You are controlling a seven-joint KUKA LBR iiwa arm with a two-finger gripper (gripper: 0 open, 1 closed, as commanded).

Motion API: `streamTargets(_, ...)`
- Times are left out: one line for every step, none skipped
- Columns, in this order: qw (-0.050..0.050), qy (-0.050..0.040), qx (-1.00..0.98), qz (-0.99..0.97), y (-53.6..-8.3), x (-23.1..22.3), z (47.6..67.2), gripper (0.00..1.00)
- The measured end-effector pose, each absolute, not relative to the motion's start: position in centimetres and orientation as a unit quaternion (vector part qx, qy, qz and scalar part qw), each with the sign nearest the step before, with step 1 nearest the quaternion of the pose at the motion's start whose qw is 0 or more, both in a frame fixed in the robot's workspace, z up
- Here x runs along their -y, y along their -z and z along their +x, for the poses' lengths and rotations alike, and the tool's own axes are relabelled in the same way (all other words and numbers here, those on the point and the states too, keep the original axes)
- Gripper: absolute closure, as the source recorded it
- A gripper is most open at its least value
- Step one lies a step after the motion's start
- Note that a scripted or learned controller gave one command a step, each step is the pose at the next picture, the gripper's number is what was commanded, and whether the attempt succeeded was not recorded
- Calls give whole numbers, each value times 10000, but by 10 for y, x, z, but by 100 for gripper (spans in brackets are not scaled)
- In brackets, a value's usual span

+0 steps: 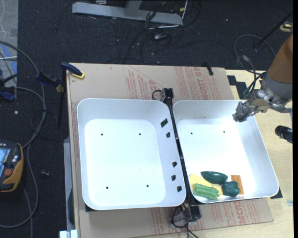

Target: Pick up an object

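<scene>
Two shallow white bins are seated side by side on a brown cardboard sheet [195,79] that covers the bench. The left bin [88,153] and the right bin [260,153] are separated by a black divider strip [174,139] fitted with small black clips. A blue-and-yellow clamp [70,69] is fixed at the far left corner of the cardboard. Loose cables and a grey bar [125,11] are located on the dark floor beyond the bench, and a yellow-edged handheld unit [10,165] is located at the left edge of the view.

The objects are grouped in the near corner of the right bin: a dark green oval piece [214,176], a light green ridged piece [206,191], a teal block [231,188], a yellow flat piece [197,179] lying partly beneath them, and a small orange block [237,179]. These items are touching or lying just beside one another.

The gripper [242,114] is positioned over the far right corner of the right bin, well apart from the group of objects. Nothing is seen between it and the objects. Whether the claw is spread or pressed together cannot be told from this view, and no object is seen in it
</scene>
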State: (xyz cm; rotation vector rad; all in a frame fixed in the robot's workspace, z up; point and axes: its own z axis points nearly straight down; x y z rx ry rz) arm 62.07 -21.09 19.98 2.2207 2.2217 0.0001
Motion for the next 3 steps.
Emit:
streamTargets(-10,3,-6912,7226,-159,191,653,0)
streamTargets(-14,7,-7075,7067,-87,148,594,0)
streamTargets(4,-3,-7071,7071,-89,149,595,0)
